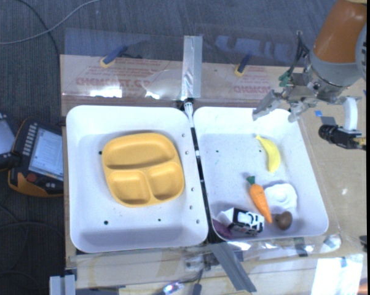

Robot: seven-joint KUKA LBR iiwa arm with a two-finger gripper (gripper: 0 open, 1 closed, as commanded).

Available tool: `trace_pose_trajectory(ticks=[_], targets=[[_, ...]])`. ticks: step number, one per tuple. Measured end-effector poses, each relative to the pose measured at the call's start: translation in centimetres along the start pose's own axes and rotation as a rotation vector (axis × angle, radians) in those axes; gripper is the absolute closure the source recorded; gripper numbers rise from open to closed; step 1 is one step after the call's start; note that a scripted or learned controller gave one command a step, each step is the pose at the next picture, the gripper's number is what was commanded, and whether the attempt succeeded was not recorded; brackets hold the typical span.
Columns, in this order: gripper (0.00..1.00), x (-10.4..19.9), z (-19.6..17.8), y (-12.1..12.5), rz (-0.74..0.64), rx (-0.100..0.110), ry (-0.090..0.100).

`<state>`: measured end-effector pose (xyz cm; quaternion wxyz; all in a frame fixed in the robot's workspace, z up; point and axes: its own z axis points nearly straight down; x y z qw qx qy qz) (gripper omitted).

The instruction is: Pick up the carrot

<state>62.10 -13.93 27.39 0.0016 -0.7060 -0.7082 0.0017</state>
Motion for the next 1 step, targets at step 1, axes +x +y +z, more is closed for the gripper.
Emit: trace_pose_trajectory(ticks=[1], targets=[[0.00, 0.12, -5.54, 2.14, 0.169, -0.001, -0.003]])
